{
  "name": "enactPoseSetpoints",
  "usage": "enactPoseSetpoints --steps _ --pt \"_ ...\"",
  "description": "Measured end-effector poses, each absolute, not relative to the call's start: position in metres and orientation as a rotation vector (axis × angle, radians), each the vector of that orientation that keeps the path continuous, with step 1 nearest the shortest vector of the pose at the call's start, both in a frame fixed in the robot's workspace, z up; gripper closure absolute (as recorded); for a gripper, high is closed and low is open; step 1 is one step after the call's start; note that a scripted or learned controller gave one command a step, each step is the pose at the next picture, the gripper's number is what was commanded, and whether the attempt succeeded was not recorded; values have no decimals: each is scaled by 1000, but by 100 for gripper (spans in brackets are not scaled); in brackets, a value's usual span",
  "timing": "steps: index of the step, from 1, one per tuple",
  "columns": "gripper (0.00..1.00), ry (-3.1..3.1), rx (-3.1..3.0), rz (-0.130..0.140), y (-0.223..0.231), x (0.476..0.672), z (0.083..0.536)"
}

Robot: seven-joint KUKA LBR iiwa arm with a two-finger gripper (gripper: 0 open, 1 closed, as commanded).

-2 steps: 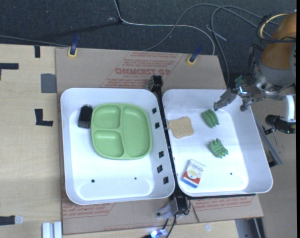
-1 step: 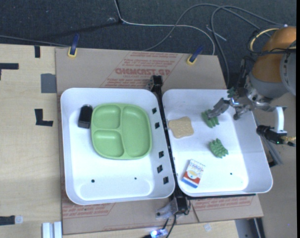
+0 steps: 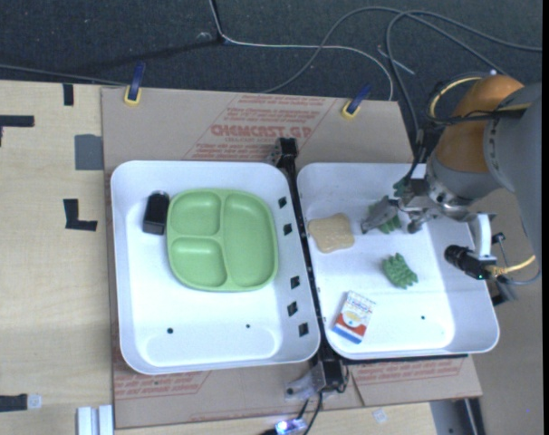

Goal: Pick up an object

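Observation:
My gripper [image 3: 394, 220] hovers over the upper middle of the right bin [image 3: 456, 333], reaching in from the right. Its two fingers stand apart, open, with nothing between them. A tan sponge-like block [image 3: 332, 234] lies just left of the gripper, near the bin's left wall. Below the gripper rests a small green knobbly toy [image 3: 399, 270]. A little white carton with red and blue print [image 3: 353, 317] sits further toward the front of the same bin.
The left bin [image 3: 202, 347] holds a green divided plate [image 3: 223, 240] and a small black object [image 3: 156, 213] at the plate's left. A black divider [image 3: 297, 243] runs between the bins. Cables trail across the dark floor behind.

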State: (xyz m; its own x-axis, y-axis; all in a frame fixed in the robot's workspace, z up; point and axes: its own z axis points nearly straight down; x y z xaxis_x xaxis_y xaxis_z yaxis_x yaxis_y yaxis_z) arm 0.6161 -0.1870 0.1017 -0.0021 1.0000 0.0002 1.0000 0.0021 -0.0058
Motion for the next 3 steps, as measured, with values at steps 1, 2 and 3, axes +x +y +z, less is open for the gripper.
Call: enactPoseSetpoints --steps 1,2,3 --pt "100 -2224 -2218 3 -187 617 115" --pt "100 -2223 -2224 -2 -190 610 162" --pt "100 -2224 -2222 -2 -186 602 214"
